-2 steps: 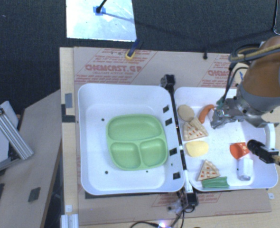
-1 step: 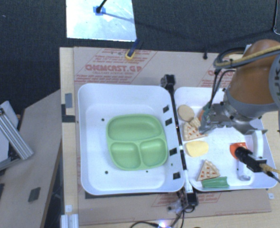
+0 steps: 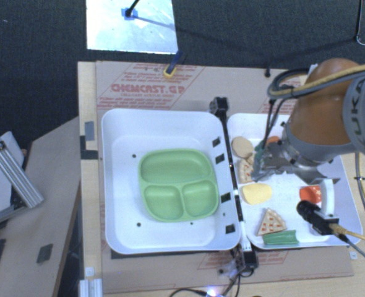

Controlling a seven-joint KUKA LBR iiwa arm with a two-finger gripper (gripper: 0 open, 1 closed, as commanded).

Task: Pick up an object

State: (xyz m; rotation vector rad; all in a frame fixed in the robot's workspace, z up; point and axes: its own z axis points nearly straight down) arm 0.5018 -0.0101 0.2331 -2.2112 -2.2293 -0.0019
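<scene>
My gripper reaches down into the right bin, near its left side. It hangs just over a waffle-like tan piece, with the grey and orange arm covering the bin's upper half. A round tan bun lies just up-left of the gripper. Below it rests a yellow piece. Nearer the front lie a pizza slice and a green stick. A red piece shows to the right, partly behind the wrist. Nothing is visibly held.
The left bin holds a green divided plate in its middle. A black clip strip runs along the wall between the two bins. A small orange bit peeks out beside the arm.
</scene>
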